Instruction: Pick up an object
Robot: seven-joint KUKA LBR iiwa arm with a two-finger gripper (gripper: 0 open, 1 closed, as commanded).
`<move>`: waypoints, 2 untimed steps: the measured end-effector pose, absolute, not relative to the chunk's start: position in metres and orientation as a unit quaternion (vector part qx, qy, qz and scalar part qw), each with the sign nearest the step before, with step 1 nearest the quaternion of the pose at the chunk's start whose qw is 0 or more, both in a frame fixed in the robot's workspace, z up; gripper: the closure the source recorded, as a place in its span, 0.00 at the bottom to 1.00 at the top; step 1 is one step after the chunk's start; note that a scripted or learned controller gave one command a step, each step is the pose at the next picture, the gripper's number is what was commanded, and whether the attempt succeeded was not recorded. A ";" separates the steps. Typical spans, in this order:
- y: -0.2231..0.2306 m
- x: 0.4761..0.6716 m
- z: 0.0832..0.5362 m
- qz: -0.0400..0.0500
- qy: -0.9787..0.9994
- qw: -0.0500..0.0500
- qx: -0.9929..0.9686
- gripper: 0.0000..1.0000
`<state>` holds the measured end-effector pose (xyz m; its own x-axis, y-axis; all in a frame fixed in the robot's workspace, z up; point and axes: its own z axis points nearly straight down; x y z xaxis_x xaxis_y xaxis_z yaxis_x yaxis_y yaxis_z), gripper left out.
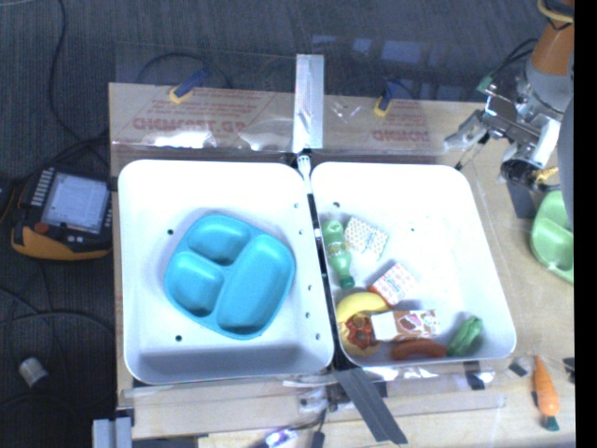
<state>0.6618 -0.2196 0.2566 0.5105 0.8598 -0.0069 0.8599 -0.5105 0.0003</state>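
The arm is reaching in at the upper right, its orange band near the frame's top corner and its gripper [508, 143] hanging over the bench [485, 250] just outside the right bin [410, 180]; how far open it is cannot be told. The objects, a banana [357, 304], a green pepper [465, 335] and small packets [366, 238], are lying along the right bin's near and left sides. A blue divided tray [229, 273] is sitting in the left bin [149, 194].

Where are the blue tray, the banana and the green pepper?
blue tray [230, 275]: camera view, left bin, on the ridge between its compartments.
banana [359, 303]: camera view, right bin, middle of the yellow curve.
green pepper [465, 334]: camera view, right bin's near corner, on its body.
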 end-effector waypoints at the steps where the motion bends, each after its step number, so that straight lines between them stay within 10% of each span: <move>1: -0.150 0.593 0.165 -0.003 0.450 -0.001 0.893 0.00; 2: -0.105 0.516 0.092 -0.002 0.487 -0.003 0.874 0.00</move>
